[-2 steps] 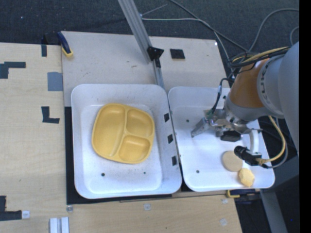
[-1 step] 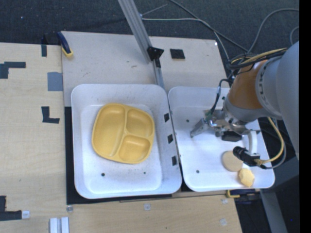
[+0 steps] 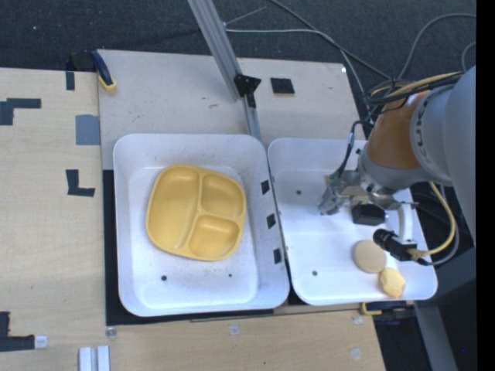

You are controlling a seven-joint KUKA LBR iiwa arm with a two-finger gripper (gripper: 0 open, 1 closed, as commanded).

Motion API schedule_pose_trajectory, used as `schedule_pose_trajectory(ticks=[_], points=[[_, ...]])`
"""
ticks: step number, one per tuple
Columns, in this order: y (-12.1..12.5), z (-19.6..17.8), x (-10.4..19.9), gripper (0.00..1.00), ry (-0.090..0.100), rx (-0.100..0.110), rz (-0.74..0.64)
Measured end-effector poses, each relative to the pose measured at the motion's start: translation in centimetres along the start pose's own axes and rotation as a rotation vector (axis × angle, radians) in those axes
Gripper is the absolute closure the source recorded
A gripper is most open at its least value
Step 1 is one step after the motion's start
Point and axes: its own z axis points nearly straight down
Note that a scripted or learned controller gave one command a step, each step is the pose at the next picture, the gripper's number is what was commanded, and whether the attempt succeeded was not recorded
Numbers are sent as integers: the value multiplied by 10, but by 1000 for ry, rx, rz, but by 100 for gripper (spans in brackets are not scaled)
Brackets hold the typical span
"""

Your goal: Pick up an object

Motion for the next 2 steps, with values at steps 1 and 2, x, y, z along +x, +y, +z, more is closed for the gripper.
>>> schedule_pose_trajectory(ticks=[1, 2], points=[[4, -42, -1, 100, 2, 5, 1], [7, -86, 5, 100, 2, 4, 0]])
